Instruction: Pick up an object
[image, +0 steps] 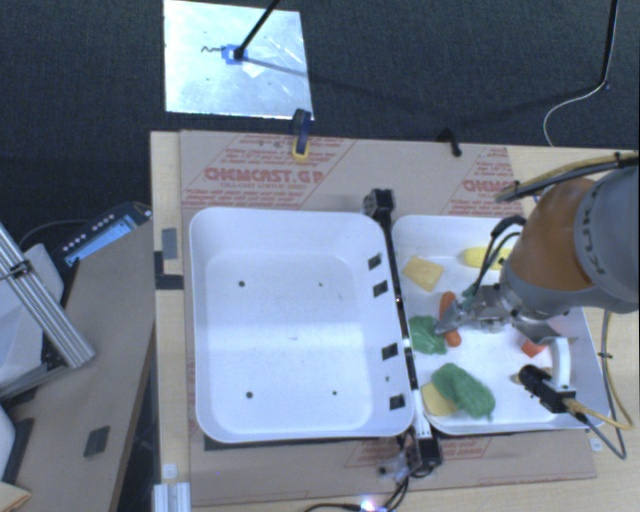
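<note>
Two white bins share the bench; in the right bin (575, 415), the gripper (452, 318) hangs low beside a green object (428, 335), finger state indiscernible, nothing visibly lifted yet

Two white bins (290, 225), two green items (428, 335), three yellow pieces (422, 272).

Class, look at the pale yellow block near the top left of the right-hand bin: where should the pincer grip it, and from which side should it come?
Probably straight down from above, closing across the yellow block on its two longer, flat edges. It lies flat and apart from the other items, so both sides are free; the right bin's dividing wall stands close on its left, making a sideways approach awkward.
</note>
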